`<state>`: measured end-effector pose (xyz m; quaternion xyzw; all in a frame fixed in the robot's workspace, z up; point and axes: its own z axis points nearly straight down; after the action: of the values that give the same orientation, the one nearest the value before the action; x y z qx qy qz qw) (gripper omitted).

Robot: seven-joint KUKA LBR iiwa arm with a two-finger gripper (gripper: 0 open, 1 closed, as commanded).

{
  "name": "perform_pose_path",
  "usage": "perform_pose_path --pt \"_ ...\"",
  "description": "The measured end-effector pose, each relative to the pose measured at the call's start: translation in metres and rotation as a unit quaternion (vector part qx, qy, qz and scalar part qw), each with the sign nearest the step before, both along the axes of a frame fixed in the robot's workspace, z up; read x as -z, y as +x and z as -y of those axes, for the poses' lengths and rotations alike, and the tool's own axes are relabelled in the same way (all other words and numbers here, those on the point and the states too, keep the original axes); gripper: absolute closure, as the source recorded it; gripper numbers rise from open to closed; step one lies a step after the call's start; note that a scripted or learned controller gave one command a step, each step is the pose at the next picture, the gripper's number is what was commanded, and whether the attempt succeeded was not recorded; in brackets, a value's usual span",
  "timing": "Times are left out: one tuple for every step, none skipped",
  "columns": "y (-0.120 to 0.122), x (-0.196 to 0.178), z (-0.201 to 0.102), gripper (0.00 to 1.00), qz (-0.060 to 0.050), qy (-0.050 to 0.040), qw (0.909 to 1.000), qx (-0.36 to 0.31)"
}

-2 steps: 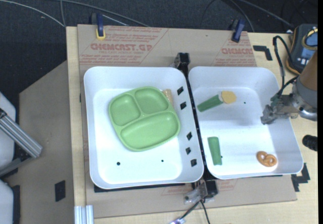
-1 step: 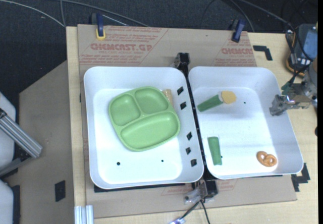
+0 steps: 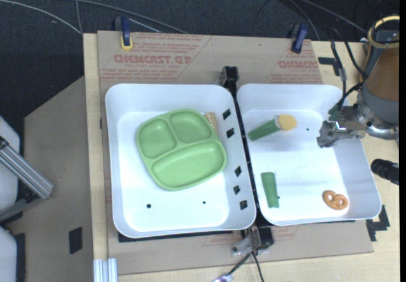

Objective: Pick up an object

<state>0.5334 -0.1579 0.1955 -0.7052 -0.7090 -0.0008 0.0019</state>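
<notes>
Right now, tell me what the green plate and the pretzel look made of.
Green plate: probably moulded plastic, matte; uniform colour, soft rounded compartment ridges. Pretzel: likely a plastic or rubber toy; glossy orange-brown surface, though too small to be sure.

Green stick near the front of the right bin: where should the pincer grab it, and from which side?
Grip the green stick at its middle, across its narrow width, coming straight down from above. It lies flat on the bin floor, running front to back, with open floor on both long sides for the fingers.
</notes>
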Motion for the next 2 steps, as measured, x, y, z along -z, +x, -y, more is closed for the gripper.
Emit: perform_pose_path --pt "-0.002 -0.005 -0.044 1.00 0.000 0.0000 1.0000 0.000" --pt "-0.006 -0.005 -0.092 1.00 0.000 0.0000 1.0000 0.000"
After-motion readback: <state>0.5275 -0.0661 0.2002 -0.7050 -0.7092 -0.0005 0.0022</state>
